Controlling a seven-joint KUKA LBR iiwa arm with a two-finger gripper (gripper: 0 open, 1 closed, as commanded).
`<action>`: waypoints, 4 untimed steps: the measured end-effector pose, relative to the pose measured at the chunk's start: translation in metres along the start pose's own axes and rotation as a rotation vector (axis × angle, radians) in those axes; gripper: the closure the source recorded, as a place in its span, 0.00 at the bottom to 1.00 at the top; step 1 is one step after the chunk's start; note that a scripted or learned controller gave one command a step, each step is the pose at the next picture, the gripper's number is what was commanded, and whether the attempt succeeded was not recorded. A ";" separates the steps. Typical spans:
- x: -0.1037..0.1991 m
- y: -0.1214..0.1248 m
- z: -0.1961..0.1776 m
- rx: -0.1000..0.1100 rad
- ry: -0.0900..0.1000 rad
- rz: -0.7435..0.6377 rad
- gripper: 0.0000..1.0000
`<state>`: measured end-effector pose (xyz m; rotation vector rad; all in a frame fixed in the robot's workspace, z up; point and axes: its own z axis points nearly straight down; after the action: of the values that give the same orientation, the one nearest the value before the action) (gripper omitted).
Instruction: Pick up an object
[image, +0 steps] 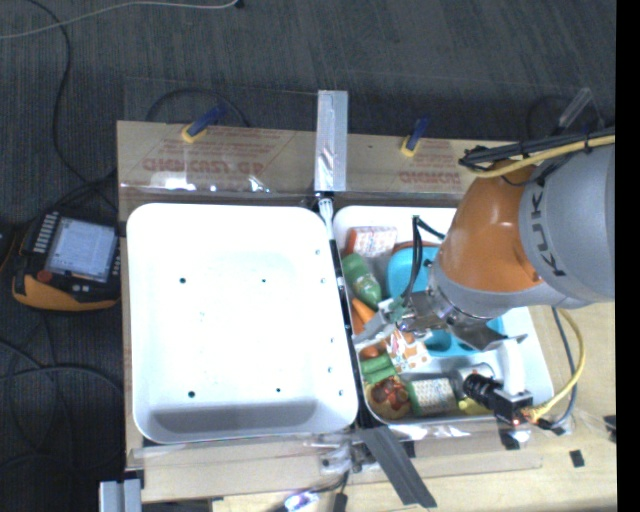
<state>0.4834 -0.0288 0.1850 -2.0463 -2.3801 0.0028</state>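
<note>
The arm's claw (405, 322) reaches down into the right bin (540, 365), among a green bottle (362, 279), a blue item (405, 268) and a can (432, 392) (how far it is open I cannot tell). The left bin (235, 320) sits beside it.

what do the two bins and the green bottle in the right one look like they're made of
Left bin and right bin: likely moulded plastic, white and smooth, with rounded corners and a soft sheen. Green bottle: probably plastic too, glossy with a bright highlight, though glass can't be ruled out from here.
</note>
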 end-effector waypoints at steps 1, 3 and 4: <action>0.001 0.000 -0.008 0.002 0.001 -0.001 1.00; -0.055 0.072 -0.056 0.000 -0.005 0.363 1.00; -0.120 0.108 -0.001 0.001 -0.006 0.370 1.00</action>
<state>0.6081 -0.1316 0.1855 -2.4522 -1.9659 0.0104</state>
